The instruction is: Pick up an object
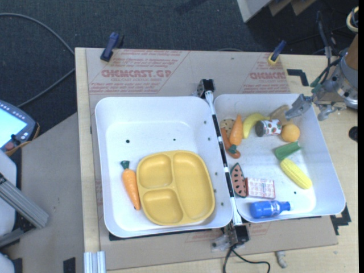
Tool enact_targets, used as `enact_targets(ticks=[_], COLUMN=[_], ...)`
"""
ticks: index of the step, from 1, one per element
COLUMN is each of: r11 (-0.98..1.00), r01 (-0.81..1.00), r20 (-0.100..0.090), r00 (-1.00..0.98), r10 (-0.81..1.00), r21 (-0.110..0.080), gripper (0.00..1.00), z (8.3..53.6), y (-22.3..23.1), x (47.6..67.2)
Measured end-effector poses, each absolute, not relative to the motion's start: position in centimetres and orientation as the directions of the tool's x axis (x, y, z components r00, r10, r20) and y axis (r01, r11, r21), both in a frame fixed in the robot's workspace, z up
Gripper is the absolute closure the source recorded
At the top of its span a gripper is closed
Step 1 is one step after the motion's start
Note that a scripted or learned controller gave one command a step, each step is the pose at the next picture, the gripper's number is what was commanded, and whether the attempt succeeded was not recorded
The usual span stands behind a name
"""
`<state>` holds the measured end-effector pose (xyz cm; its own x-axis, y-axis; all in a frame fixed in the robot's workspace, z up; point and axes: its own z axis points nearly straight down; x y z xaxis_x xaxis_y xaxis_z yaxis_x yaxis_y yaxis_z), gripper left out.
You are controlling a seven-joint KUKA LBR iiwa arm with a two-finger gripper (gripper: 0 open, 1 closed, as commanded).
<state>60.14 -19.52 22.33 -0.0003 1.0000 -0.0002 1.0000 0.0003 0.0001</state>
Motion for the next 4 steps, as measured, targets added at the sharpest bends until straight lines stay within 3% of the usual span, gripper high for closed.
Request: enact_targets(ticks=[1,2,3,4], r11=[0.005,0.002,0.002,-0.001], r01=[1.0,1.0,1.0,1.0], r20=[0.01,-0.001,0.001,0.0], r00=[-0.005,-0.002,-0.002,0.001], r10=[1.0,1.0,1.0,1.0], r21=[-0.001,0.003,-0.001,-0.002], gripper=[0.0,0.0,0.0,0.0], z=[8.4,8.5,8.5,8.5], y=[-21.8,-20.0,-16.0,-16.6], x=[62.0,65.6,64.2,60.4])
